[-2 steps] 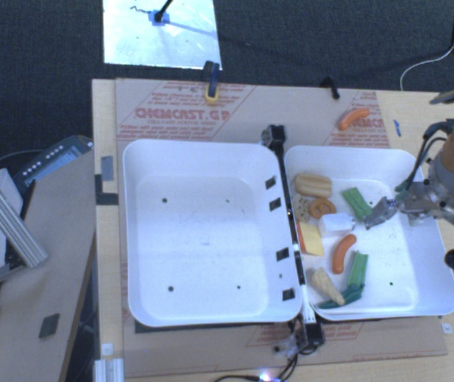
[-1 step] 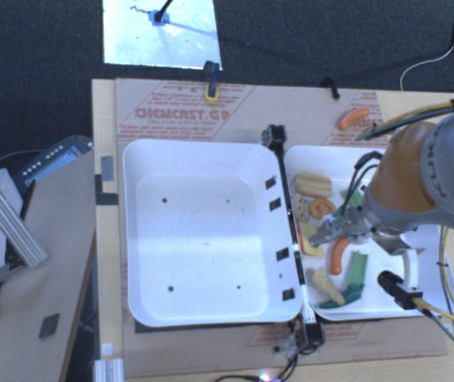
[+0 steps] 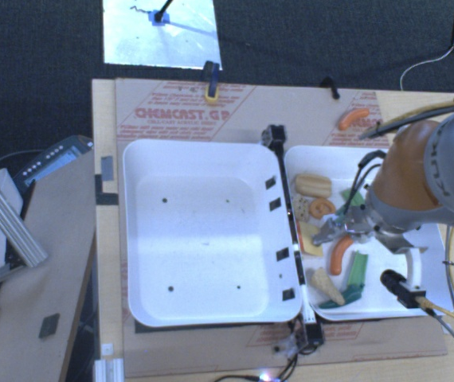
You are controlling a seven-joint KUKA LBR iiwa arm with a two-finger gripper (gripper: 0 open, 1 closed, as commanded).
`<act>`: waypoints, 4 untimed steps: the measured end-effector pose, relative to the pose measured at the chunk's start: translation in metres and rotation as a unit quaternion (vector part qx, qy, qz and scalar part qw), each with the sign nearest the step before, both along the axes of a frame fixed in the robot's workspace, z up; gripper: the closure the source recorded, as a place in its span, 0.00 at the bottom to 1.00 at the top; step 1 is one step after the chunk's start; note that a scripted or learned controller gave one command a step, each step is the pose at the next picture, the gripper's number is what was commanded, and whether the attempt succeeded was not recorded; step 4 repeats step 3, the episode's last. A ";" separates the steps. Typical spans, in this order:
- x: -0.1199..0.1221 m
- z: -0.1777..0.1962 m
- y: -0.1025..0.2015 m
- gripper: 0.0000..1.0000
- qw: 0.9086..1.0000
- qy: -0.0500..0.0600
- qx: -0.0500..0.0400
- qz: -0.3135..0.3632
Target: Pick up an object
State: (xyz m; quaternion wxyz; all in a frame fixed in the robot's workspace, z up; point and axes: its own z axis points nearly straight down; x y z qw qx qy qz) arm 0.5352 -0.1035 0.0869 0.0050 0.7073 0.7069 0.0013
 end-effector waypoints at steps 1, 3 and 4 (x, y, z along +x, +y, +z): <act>0.000 0.010 0.001 1.00 1.000 0.001 0.001 0.001; -0.024 0.170 0.147 1.00 1.000 0.001 0.005 0.007; -0.024 0.170 0.147 1.00 1.000 0.001 0.005 0.007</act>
